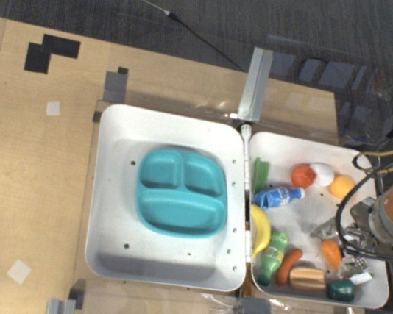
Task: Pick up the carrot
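Carrot (329,253) lies in the right bin (331,154), low down and toward the right side. It is bright orange. The claw (349,251) is just beside it on the right and seems to touch it. Dark claw parts and wires cover the carrot's right side. I cannot tell whether the claw is spread or pressed together, or whether it is pinching the carrot.

Not much of the carrot shows. The orange part looks like it slants from the upper left down to the lower right, under the claw. I cannot tell which end is the pointy one.

A tan bread roll (307,278) lies just below the carrot, and a long red-orange piece (288,266) stands slanted to the carrot's left. A dark green thing (341,291) sits near the bin's lower right corner. A yellow banana (261,229) lies by the bin's left wall. The left bin (115,176) holds a teal plate (182,191).
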`<move>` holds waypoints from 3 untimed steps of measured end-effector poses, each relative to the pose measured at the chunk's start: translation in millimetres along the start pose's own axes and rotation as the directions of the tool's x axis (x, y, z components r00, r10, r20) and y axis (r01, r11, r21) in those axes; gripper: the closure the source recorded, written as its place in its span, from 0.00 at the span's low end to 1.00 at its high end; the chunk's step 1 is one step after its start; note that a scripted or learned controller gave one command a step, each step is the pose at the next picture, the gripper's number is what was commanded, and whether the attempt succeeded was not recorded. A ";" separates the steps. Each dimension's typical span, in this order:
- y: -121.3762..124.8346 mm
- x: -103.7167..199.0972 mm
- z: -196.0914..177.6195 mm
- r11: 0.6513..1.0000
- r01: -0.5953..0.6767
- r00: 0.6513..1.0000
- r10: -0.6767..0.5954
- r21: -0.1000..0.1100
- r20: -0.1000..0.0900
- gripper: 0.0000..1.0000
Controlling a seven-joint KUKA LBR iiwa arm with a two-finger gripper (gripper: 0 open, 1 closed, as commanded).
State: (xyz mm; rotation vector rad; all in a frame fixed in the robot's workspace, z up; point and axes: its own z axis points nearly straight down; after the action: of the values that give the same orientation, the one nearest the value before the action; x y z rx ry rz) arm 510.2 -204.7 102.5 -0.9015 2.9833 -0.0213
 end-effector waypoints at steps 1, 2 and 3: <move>7.1 -0.5 10.1 0.996 0.087 0.996 -0.087 0.003 0.005 0.00; 6.3 -2.2 -1.4 0.996 0.091 0.996 -0.091 0.004 0.005 1.00; 6.5 -2.0 -1.0 0.996 0.091 0.996 -0.091 0.003 0.004 0.00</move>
State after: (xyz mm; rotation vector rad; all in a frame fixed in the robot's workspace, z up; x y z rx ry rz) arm 508.3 -198.1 103.4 -1.0350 2.9350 -0.0255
